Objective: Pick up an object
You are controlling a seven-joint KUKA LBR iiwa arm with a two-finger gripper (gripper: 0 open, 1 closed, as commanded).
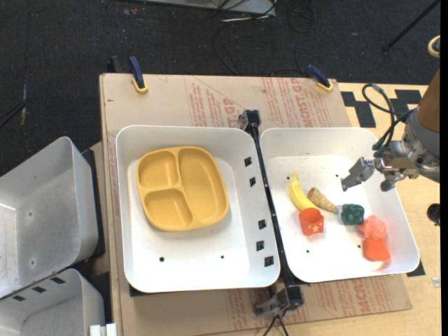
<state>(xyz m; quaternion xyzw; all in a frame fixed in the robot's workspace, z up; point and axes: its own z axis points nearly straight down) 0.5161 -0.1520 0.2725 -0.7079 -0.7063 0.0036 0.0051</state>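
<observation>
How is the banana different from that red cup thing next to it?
The banana is yellow, long and curved, lying flat; the red cup is short, squat and red-orange. The banana lies farther up the view, the red cup nearer the front rim. Both sit in the right bin.

A yellow banana, tan cone, red cube, green lump and pink-orange pieces lie in the right bin.

One fixed camera looks down at a slant from above the bench, framing both white bins centrally.
</observation>
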